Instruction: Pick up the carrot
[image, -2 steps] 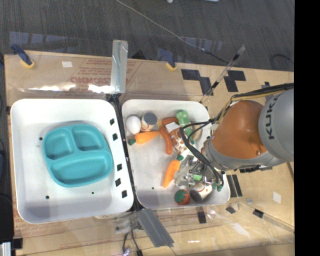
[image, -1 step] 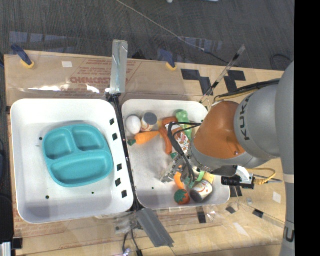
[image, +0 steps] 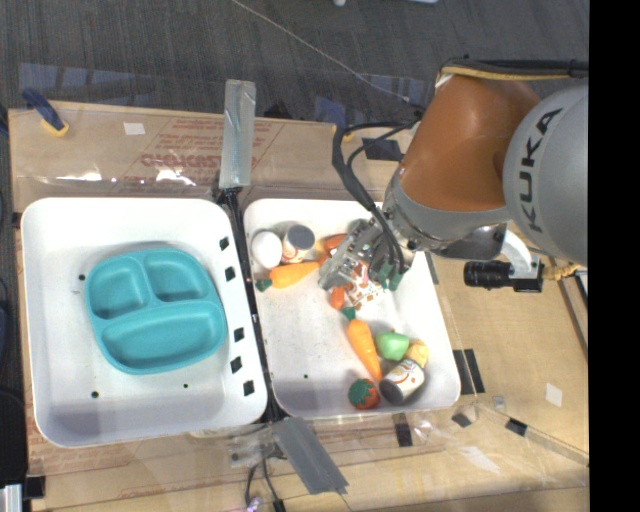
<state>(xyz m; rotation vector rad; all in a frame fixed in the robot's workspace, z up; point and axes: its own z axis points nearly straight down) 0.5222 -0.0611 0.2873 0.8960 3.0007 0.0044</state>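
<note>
Here the grey and orange arm (image: 470, 150) reaches from the right into the right bin (image: 300, 385), with the gripper (image: 352, 272) low over the clutter in the bin's upper middle. Whether the claw is open or closed cannot be told, since its metal parts merge with the small orange and white items directly beneath it.

At least 2 carrot-like pieces lie in this bin. 1 carrot (image: 362, 346) rests just below the gripper, running at a slant toward the lower right, its lower end near a green item (image: 393, 345). A second orange carrot-like piece (image: 293, 275) lies to the gripper's left, just beside a white egg-like ball (image: 266, 247).

To do the step well, the claw would best be centred over the middle of the chosen carrot's body and set across its narrow width, not along its length, then lowered until it brackets the body before closing. The lower carrot looks the cleaner target at its upper half, where it lies apart from its neighbours.

Hidden or unclear: the wrist covers the bin's upper right corner and anything lying there. The items under the gripper cannot be identified. A small bottle-like thing (image: 404, 380) and a red and green piece (image: 364, 394) crowd the lower corner. The left bin (image: 50, 330) bears a teal divided tray (image: 155, 308).
</note>
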